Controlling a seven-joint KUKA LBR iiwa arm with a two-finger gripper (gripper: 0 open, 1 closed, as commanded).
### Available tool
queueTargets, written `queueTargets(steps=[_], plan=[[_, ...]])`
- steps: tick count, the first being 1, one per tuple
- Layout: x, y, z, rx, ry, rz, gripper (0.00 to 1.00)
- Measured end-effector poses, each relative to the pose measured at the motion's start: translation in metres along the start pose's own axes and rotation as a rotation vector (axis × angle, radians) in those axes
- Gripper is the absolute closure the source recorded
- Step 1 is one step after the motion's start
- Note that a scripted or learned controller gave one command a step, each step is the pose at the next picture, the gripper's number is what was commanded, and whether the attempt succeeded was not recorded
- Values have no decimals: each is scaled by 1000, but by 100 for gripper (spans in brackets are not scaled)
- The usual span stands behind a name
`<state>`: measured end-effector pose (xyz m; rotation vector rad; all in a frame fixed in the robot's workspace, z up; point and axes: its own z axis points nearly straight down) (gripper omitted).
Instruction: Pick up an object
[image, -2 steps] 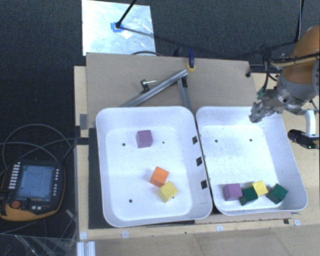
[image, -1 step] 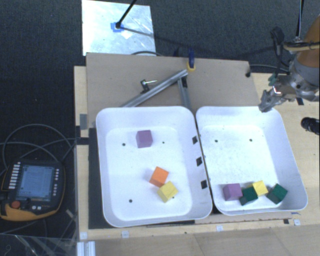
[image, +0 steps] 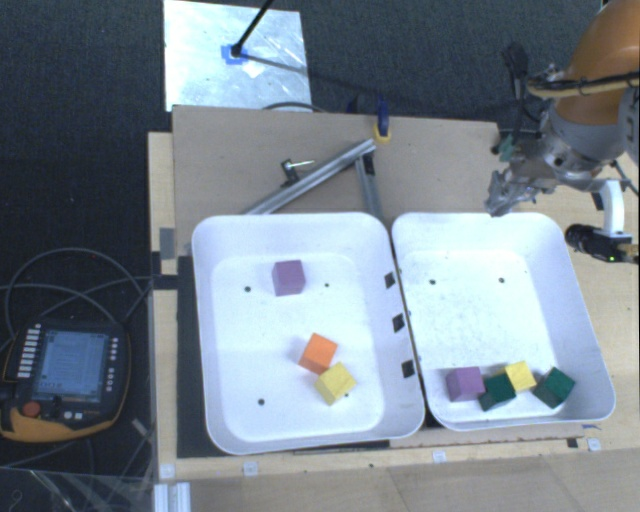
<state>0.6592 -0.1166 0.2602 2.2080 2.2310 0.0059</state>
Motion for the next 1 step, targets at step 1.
queueTargets(steps=[1], plan=[[58,4,-6,2,1,-1,100]])
